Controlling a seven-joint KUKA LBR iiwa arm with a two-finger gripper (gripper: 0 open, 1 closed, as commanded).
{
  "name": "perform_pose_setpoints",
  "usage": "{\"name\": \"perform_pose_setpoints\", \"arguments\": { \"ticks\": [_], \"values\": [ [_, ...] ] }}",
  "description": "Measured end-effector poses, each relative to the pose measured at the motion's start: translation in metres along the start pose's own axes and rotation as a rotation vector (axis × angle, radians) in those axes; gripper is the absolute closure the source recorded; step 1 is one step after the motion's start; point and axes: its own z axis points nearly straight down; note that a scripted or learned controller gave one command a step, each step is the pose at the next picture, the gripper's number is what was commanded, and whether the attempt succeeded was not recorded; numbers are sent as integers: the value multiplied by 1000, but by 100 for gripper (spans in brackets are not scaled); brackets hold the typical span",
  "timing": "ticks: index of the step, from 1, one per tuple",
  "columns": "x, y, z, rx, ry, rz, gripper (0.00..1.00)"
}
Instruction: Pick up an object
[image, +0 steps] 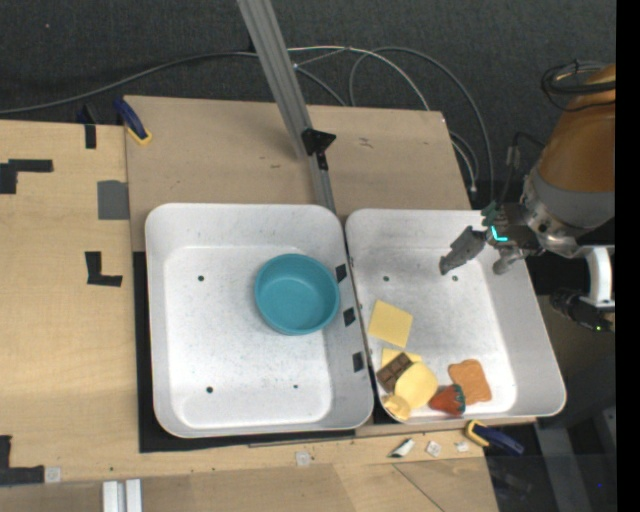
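Starting at the near edge of the tabletop (60, 300): the right bin (520, 330) has a little heap jammed into its near end, a yellow lumpy thing (415, 385), a dark brown block (392, 370) touching it, a red piece (447, 400) and an orange slab (471, 380) just beside those; a flat yellow square (390, 324) sits a bit further in, on its own. Any of these could be the object to pick, and that's my worry; the heap is so tight that a grab there could catch two things or just shove them into the bin wall, and the flat square looks too thin to get under. The left bin (165, 300) holds a blue bowl (296, 292) near its middle; round and wide, it could easily slip. Further back, the gripper (480, 248) hangs over the far right corner of the right bin, well apart from everything; the jaws hold nothing, though whether they're spread or closed I can't tell. No labels or writing I can read anywhere.
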Motion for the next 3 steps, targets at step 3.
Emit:
{"name": "perform_pose_setpoints", "arguments": {
  "ticks": [3],
  "values": [
    [7, 3, 155, 7, 0, 1, 0]
  ]
}}
